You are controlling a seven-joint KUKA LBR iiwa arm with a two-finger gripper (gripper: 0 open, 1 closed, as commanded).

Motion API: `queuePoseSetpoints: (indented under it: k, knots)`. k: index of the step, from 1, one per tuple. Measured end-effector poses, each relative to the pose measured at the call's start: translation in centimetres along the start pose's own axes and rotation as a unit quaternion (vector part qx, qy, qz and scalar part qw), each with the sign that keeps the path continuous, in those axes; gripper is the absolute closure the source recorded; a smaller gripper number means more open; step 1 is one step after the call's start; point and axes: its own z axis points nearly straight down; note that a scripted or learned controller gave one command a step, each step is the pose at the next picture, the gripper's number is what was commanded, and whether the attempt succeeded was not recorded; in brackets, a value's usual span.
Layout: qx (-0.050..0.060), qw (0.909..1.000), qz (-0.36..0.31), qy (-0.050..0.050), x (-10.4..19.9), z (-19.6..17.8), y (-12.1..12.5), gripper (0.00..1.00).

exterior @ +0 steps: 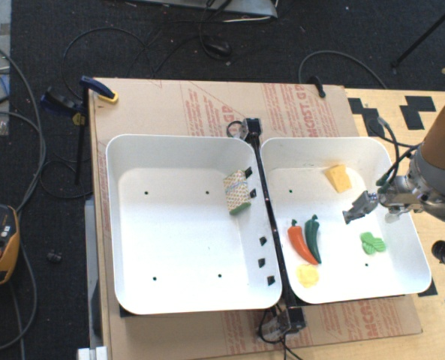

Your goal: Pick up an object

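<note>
Above the right bin (402, 280), metal pincer (359, 208) (state unclear, perhaps spread) hovers near knobbly green lump (372, 243).

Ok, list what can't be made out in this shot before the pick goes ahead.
- Tool, camera view: small, dark and blurred over the right bin; its opening can't be read.
- Arm: cut off by the right edge.
- Patterned object in the left bin: too small to identify.
- Yellow piece and green piece: shapes too small to name.
</note>
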Motion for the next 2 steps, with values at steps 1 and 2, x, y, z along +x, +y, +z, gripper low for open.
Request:
queuePoseSetpoints:
  k: [1,2]
  knots:
    - [-0.002,1.0,0.0,0.0,0.0,-0.2,0.1,0.0]
    - [0.001,1.0,0.0,0.0,-0.1,5.9,-0.6,0.0]
